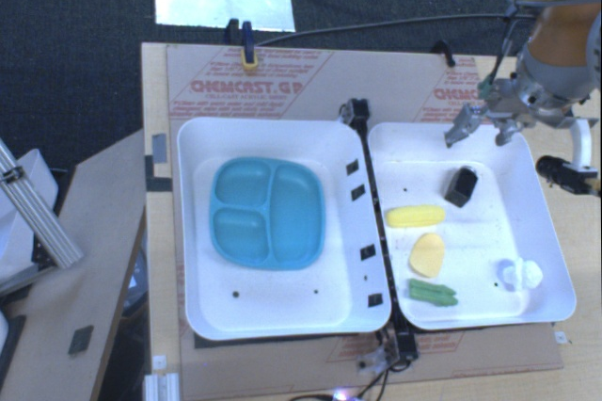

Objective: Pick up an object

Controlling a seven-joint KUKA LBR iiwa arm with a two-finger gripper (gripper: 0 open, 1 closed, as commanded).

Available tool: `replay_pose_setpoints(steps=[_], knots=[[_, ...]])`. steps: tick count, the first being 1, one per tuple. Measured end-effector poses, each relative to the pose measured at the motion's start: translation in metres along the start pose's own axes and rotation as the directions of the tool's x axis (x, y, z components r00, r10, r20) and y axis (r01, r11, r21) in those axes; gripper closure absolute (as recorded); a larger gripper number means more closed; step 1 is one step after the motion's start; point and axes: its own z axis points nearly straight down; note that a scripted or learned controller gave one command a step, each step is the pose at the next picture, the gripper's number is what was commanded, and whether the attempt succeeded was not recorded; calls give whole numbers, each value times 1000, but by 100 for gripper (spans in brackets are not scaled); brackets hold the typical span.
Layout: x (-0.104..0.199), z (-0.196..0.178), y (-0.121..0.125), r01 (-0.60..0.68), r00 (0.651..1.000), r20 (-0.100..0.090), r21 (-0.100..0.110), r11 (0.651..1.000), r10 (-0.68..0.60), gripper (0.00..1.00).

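Note:
In the right bin [541, 201] lie a black block [460, 185], a yellow banana-like piece [415, 216], a yellow-orange rounded piece [427, 255], a green bean-like piece [433, 294] and a small clear-white object [520, 275]. My gripper [483, 130] hangs over the bin's far rim, above and slightly right of the black block, apart from it. Its two fingers are spread, and nothing sits between them.
The left bin [202, 164] holds a blue divided plate [268, 212]. Black clips [362, 201] run along the seam between the bins. A cable crosses the cardboard sheet [282, 79] behind the bins, and a blue-yellow clamp [248, 46] stands at its far edge.

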Motion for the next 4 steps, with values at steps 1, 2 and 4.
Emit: replay_pose_setpoints(steps=[1,2,4], knots=[[0,-8,2,2,1000,2,-12,1000,-2,0],[2,33,2,2,1000,2,-10,1000,-2,0],[-3,118,5,0,1000,10,-37,999,1,0]])
